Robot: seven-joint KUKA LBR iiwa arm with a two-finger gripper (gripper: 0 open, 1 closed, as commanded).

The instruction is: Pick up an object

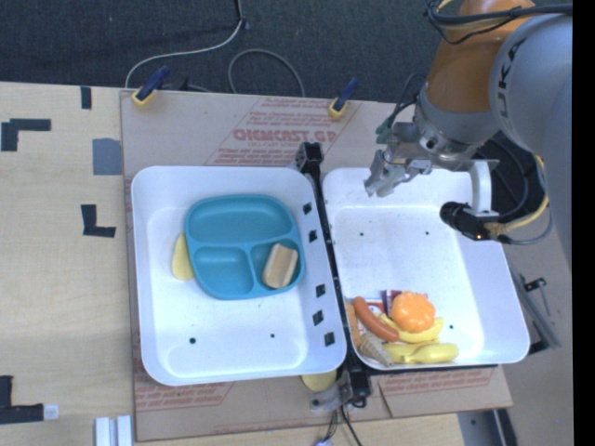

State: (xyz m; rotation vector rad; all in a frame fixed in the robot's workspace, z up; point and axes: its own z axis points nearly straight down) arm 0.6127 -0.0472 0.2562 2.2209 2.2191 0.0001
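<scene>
Well apart, toys (404,321) lie below gripper (383,185).

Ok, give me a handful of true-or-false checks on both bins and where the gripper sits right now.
1. The blue divided plate lies in the left bin. True.
2. The gripper hangs over the toy pile. False: it is above the far end of the right bin; the pile sits at the near end.
3. A tan bread piece rests in a plate compartment. True.
4. The orange fruit lies in the left bin. False: it is in the right bin's pile.
5. A yellow piece lies beside the plate's left edge. True.
</scene>
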